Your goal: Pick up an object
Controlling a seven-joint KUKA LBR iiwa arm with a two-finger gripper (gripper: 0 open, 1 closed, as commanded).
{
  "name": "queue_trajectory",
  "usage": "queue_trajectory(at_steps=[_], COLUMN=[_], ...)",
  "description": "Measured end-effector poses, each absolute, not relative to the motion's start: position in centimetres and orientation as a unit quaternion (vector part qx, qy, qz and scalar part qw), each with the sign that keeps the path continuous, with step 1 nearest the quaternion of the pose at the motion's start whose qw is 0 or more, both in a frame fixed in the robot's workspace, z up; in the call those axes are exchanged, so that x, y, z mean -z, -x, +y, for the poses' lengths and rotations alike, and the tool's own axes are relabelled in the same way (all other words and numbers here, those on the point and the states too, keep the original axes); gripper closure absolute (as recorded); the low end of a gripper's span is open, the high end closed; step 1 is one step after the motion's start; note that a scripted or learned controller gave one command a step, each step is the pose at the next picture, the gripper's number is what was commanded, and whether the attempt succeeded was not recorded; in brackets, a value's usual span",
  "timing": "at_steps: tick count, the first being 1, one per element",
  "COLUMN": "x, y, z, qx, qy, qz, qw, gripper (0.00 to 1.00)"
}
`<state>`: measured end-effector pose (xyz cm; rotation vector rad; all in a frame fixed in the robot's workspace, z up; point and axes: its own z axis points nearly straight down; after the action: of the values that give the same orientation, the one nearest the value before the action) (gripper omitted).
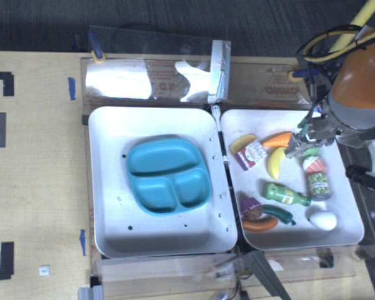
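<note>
1. The jaws (298,144) hang low at the right white bin (353,227), over the small orange plastic carrot (275,140); how far open they are I cannot tell.
2. The carrot looks light, stiff and slick; grip across its thicker middle.

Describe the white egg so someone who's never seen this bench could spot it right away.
Start at the right-hand white bin, the one crowded with toy food, not the one holding the blue tray. Go to its near right corner, just below the green-labelled can. The egg lies there: plain white, smooth and oval, the only uncoloured item among its neighbours.
</note>
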<state>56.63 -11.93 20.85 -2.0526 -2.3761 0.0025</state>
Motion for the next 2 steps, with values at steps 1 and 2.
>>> queue_trajectory(at_steps=[1,2], x=[-22.3,-18.1], y=[-52.9,-50.5], z=[-8.3,-9.0], qx=[-0.0011,-0.0017], qy=[0.555,0.604], qz=[-0.832,-0.797], qw=[0.003,0.003], gripper=[1.00,1.00])
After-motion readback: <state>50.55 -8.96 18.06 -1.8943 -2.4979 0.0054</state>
